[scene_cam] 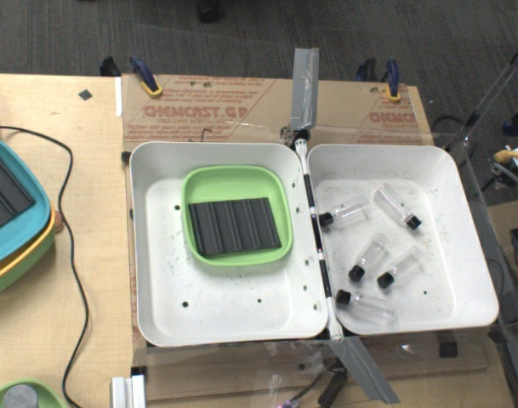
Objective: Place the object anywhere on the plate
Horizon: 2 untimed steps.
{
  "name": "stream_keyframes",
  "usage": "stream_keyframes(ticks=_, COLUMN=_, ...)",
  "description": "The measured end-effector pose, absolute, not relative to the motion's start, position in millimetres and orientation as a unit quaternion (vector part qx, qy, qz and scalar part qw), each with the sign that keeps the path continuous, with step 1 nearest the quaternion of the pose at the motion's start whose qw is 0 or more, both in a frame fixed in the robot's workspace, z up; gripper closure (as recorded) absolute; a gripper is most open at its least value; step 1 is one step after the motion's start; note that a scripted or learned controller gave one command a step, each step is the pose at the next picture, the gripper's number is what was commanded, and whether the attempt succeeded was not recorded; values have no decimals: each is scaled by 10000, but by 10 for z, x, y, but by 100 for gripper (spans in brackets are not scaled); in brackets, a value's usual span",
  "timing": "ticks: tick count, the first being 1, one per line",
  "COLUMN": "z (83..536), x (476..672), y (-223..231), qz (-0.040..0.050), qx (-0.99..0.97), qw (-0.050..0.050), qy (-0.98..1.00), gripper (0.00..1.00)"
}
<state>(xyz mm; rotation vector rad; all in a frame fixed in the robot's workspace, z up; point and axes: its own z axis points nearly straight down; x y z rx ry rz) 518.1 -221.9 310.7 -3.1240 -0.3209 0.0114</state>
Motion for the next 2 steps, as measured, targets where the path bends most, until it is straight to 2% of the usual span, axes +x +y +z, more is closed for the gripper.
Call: stream_keyframes(ticks=2, z=2604, x=5051, y=-2184, qz=31, qx=-9950, qw=7, qy=-998, gripper=0)
